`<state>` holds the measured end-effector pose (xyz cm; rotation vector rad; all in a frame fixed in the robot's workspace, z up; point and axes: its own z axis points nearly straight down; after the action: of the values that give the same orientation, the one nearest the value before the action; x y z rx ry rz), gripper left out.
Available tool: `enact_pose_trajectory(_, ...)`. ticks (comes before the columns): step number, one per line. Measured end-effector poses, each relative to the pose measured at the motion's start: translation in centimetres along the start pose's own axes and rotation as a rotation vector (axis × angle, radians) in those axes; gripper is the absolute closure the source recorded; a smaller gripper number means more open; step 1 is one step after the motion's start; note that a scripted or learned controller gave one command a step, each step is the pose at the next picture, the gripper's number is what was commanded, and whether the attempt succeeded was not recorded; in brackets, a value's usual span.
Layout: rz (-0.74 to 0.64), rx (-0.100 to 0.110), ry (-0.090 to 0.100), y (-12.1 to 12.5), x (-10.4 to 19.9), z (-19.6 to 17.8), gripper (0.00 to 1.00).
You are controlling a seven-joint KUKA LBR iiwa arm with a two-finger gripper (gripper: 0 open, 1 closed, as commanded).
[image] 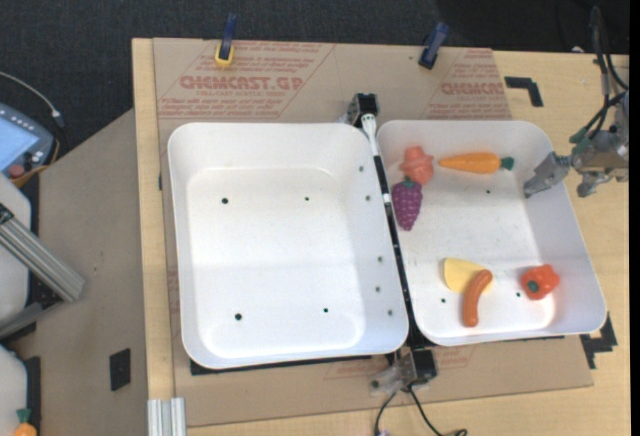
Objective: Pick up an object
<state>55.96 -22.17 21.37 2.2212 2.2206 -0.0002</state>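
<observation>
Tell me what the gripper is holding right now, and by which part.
Nothing. The gripper sits at the right edge of the right bin, with nothing between its fingers. The carrot lies apart from it, to its left.

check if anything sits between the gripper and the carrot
Nothing visible does. The gripper is at the right bin's right edge, and bare white floor runs from it to the carrot.
</observation>
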Motion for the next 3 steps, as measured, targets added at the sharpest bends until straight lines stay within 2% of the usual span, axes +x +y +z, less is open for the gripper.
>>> enact_pose_trajectory(1,-0.003,0.005,0.002,4.6,-0.1,8.9,0.0)
enact_pose_trajectory(2,-0.008,0.012,0.002,9.9,0.9,13.0,0.0)
enact_pose_trajectory(3,-0.003,0.005,0.0,9.9,0.9,11.9,1.0)
